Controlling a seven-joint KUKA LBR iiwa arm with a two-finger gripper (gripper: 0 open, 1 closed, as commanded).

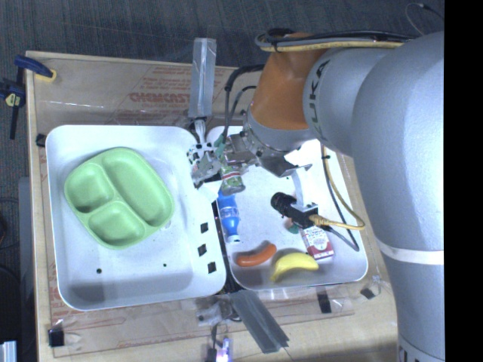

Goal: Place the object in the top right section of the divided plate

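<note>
The tool [219, 163] hung over the right bin's [343, 270] left edge — its grip I could not tell — with the bottle [229, 216] just below it, the plate [118, 195] well left.

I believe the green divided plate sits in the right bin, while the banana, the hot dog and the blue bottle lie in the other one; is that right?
Not quite: the camera view shows the green divided plate in the left bin, not the right. The banana, the hot dog and the blue bottle lie in the other bin, as you said.
</note>
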